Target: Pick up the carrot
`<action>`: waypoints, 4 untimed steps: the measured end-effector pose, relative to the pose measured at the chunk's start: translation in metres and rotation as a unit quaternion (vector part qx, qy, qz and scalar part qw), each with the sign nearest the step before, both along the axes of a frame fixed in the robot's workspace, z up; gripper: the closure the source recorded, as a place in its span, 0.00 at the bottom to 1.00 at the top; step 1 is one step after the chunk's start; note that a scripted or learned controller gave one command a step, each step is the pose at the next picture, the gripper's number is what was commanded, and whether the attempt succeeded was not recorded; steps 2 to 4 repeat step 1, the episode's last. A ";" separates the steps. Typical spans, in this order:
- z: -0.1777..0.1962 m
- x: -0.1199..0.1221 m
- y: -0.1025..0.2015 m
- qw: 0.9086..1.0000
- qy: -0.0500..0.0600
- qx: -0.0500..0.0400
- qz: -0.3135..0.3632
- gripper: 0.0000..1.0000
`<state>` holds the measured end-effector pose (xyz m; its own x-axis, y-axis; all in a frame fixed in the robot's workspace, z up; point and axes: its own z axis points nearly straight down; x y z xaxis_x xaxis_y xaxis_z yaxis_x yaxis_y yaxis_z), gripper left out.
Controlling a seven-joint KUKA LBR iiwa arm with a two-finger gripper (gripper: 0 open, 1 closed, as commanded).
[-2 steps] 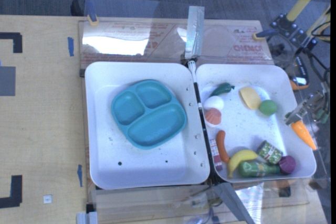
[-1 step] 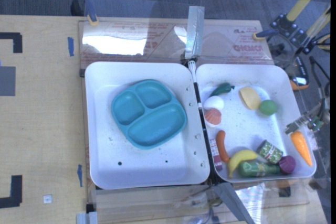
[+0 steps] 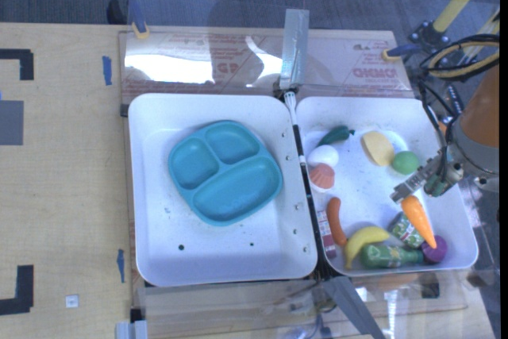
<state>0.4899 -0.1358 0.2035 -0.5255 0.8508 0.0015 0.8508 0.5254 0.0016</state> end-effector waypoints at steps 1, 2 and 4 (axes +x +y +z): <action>-0.065 0.001 0.006 0.991 0.003 0.000 -0.133 1.00; -0.065 0.001 0.006 0.991 0.003 0.000 -0.133 1.00; -0.065 0.001 0.006 0.991 0.003 0.000 -0.133 1.00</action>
